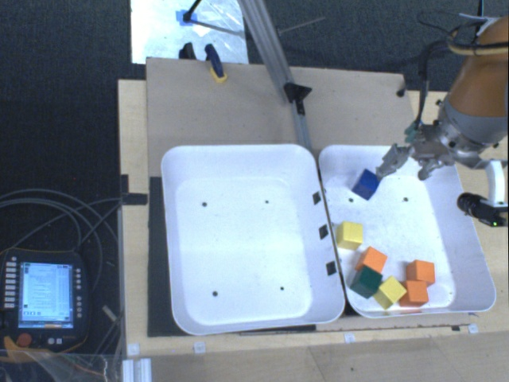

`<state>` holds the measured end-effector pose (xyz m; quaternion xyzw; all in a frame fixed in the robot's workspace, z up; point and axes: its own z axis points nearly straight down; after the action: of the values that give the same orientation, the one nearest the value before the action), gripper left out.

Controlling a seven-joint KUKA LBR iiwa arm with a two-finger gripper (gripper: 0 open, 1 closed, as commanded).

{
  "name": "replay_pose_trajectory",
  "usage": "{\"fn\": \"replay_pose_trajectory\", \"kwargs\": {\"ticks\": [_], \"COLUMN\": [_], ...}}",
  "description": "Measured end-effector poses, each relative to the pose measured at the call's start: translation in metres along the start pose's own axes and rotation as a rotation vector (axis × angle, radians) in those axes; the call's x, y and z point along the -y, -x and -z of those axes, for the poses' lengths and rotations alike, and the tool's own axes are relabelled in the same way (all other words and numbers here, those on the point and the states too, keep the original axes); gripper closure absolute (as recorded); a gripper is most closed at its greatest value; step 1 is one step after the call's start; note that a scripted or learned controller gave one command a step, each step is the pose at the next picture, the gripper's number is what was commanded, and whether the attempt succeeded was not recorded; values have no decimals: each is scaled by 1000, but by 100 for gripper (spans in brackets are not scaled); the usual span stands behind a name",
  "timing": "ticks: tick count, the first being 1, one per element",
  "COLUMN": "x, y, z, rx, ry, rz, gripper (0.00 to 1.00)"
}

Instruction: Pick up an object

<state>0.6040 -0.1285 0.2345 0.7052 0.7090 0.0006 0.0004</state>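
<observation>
Blue cube: tilted, seen in the upper part of the right bin, near its left wall. Yellow cube: set apart, mid-left. Cluster at the lower end of the bin: orange cube, dark green cube just below it, second yellow cube, two further orange cubes close beside it.

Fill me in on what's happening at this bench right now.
A grey and orange arm reaches in from the right over the right bin. Its gripper is right at a blue cube, which looks tilted; whether the cube is gripped is unclear. Yellow, orange and green blocks lie clustered at that bin's near end. The left bin sits alongside.
</observation>
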Motion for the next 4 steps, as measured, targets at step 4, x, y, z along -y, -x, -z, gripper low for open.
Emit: {"fn": "replay_pose_trajectory", "kwargs": {"ticks": [4], "x": [-7], "y": [-6], "z": [-129], "rx": [1], "ry": [-1], "rz": [-3], "gripper": [0]}}
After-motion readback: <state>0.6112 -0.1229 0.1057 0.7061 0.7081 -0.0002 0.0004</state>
